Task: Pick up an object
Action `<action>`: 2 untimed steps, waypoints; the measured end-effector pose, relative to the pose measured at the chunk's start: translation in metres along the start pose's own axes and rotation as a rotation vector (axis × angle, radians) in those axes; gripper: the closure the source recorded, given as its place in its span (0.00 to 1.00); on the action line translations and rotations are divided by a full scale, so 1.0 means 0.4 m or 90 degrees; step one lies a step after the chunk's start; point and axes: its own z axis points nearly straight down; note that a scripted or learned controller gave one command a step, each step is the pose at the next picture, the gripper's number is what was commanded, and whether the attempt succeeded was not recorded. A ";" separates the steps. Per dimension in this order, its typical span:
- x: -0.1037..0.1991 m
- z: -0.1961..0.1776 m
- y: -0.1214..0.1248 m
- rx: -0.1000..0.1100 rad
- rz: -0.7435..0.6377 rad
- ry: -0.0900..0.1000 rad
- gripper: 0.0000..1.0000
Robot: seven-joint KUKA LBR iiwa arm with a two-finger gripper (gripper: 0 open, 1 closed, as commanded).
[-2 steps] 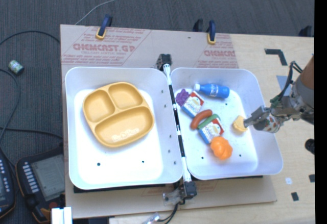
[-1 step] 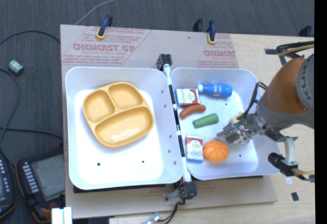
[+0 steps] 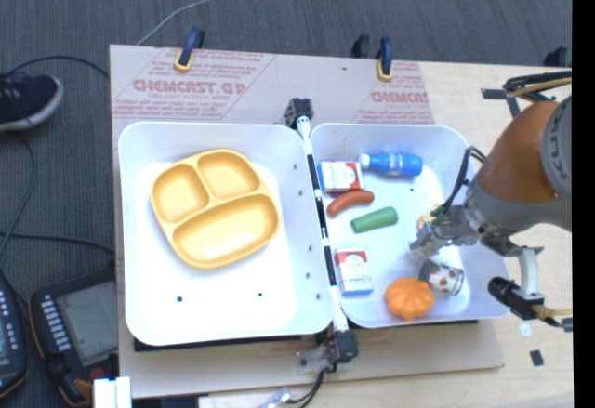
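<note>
The right bin (image 3: 444,140) holds a blue bottle (image 3: 391,164), two small red and white boxes (image 3: 340,176) (image 3: 353,270), a red sausage (image 3: 349,203), a green cylinder (image 3: 374,219), an orange pumpkin-like toy (image 3: 410,298) and a small white cup with red spots (image 3: 445,280). My gripper (image 3: 430,240) hangs low over the bin's right part, just above the spotted cup and right of the green cylinder. I see nothing held in it.
The left bin (image 3: 139,285) holds a yellow divided plate (image 3: 216,206). A clamp bar (image 3: 319,211) runs between the two bins. The arm's orange band (image 3: 523,164) sits over the right bin's right edge. A shoe (image 3: 26,99) and cables lie on the carpet at left.
</note>
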 end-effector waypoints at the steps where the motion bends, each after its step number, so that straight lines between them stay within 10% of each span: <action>1: 0.000 0.000 0.000 0.000 0.000 0.000 0.00; 2: 0.162 0.040 -0.059 -0.017 0.006 -0.019 0.00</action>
